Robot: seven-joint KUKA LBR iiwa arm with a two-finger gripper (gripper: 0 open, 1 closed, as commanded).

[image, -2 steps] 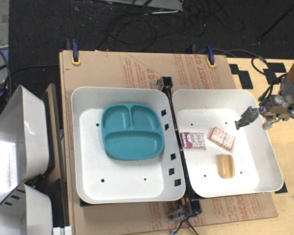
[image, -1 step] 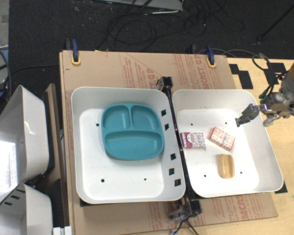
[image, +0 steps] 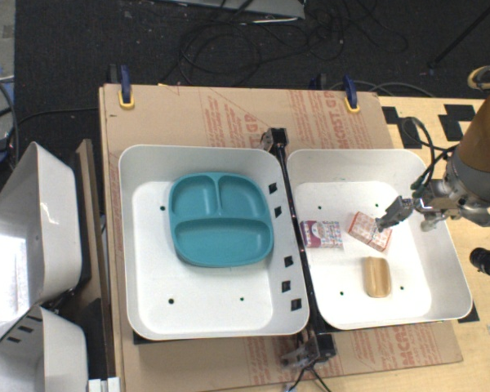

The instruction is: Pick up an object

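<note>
In right bin, upright-lying tan block point(image: 378, 277)

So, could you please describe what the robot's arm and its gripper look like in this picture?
The arm is a rounded grey metal body with a broad orange band above the wrist. The wrist section is silvery grey with small dark fittings. From it juts the slim, dark grey two-finger gripper, which looks narrow and angular beside the bulky arm. A black cable runs beside the arm.
</note>
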